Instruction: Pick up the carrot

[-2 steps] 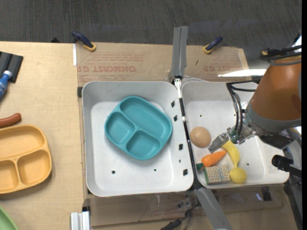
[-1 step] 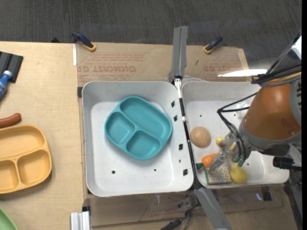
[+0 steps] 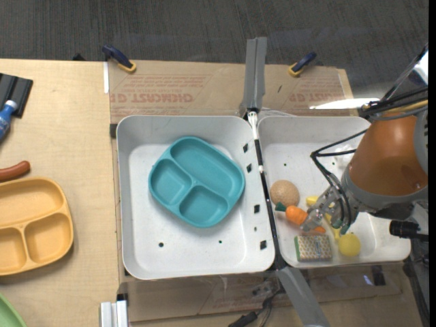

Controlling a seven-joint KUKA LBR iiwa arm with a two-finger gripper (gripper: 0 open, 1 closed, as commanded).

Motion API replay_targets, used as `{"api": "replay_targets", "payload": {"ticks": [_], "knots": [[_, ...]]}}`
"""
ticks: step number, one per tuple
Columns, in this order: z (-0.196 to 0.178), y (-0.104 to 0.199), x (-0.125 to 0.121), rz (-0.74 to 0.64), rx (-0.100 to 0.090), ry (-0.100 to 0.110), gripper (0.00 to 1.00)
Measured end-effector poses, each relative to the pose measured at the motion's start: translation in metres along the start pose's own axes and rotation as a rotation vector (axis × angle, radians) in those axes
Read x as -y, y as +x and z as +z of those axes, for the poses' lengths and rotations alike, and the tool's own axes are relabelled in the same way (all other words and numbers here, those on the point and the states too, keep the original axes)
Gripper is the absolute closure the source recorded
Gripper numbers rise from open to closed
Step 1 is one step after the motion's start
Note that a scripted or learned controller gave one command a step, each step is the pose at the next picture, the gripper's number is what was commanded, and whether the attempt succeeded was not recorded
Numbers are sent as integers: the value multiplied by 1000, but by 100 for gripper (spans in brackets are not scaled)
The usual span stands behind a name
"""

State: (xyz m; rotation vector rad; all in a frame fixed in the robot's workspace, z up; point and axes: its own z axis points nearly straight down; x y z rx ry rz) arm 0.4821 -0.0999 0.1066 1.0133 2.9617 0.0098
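Observation:
The carrot (image 3: 295,214), a small orange piece with a green end, lies in the right bin (image 3: 300,152) near its left wall, just below a tan egg-shaped ball (image 3: 285,193). My gripper (image 3: 321,216) hangs low over the bin's floor right beside the carrot, at its right end. The wrist, wrapped in cables, hides the gripper's tip. In this view the carrot rests on the bin floor.
A speckled sponge (image 3: 313,248), a yellow lemon (image 3: 349,245) and a small yellow piece (image 3: 312,201) crowd around the gripper. The left bin (image 3: 136,244) holds a teal divided plate (image 3: 196,181). On the bench at left are a yellow divided tray (image 3: 34,227) and a sausage (image 3: 13,171).

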Motion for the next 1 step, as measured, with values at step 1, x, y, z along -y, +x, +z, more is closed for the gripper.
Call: {"api": "replay_targets", "payload": {"ticks": [1], "knots": [[-85,38,-45,256,-7,11,100]]}}
